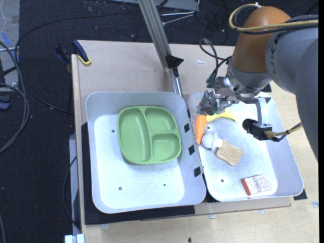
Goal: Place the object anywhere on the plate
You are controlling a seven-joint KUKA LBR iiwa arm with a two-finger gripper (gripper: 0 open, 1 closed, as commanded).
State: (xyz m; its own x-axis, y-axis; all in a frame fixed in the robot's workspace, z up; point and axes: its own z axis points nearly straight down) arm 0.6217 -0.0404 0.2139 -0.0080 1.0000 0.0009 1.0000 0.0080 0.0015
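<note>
- Green plastic plate [149, 134], three compartments, lies in the left bin [101, 151], nothing on it; the task's destination.
- Grey arm with orange band reaches in from the right; its gripper [211, 103] hangs over the far left corner of the right bin [283, 156], close to the wall shared with the left bin.
- Jaw state: cannot tell. The fingertips are lost among cables and dark fittings, and nothing can be seen held between them.
- Orange carrot [200, 127], the likeliest object for the task, lies in the right bin just below the gripper in the view and a little toward the plate. Its long axis runs roughly from the gripper's side toward the near edge of the bench, the thick end nearer the gripper.
- Governing relation, as a judgement: the carrot sits between the gripper and the plate's side of the bin, so a short descent and slight shift nearward would bring the jaws across its width; the plate then lies to the left, over the bin wall.
- Yellow banana-shaped item [226, 116], just beside the carrot's upper end.
- White small item [209, 140], touching the carrot's lower end; identity unclear.
- Tan bread-like slice [229, 154], just beside the white item.
- Red and white packet [256, 185], near corner of the right bin; printing present, too small to read.
</note>
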